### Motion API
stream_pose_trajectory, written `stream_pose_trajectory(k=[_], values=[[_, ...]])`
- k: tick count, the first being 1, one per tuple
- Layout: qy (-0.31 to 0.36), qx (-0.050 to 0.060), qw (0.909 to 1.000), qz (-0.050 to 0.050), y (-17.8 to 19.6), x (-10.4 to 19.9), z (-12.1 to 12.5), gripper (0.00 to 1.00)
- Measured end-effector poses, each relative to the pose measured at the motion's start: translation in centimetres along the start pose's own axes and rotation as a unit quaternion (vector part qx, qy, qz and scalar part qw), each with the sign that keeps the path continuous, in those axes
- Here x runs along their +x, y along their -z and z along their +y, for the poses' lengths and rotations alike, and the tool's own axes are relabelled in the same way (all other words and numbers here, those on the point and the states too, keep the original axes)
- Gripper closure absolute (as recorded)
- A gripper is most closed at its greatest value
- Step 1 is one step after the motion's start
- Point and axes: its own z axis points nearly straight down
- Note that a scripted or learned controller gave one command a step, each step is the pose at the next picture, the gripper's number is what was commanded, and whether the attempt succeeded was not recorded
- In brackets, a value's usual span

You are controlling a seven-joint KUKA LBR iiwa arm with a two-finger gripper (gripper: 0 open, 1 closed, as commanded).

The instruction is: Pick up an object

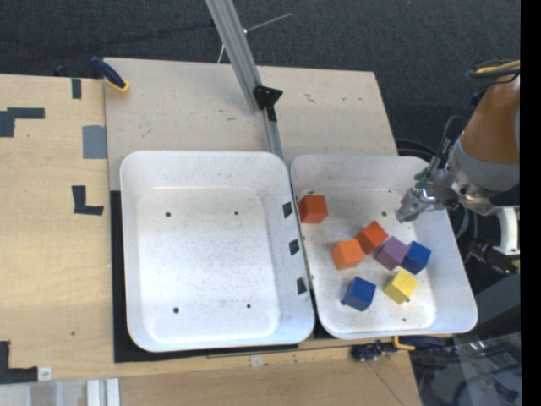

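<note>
The right bin [338, 176] holds several small cubes. An orange cube [314, 209] lies apart near the bin's left wall. Two more orange cubes [347, 253] [373, 236], a purple cube [391, 251], two blue cubes [415, 257] [359, 293] and a yellow cube [401, 286] cluster in the lower middle. My gripper [409, 207] hangs over the bin's right side, above and right of the cluster. Nothing shows between its fingers.
The left bin [203, 252] sits beside the right one. A slanted metal pole [241, 53] with a black clamp [267, 97] crosses the back of the bench. A blue-and-yellow clamp [110, 73] lies at the back left. The arm's orange band [494, 125] fills the right edge.
</note>
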Motion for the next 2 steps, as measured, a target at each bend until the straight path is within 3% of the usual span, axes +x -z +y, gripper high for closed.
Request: stream_pose_trajectory(k=[2], values=[[0.0,-0.001,1.0,0.0,10.8,0.0,-0.8,1.0]])
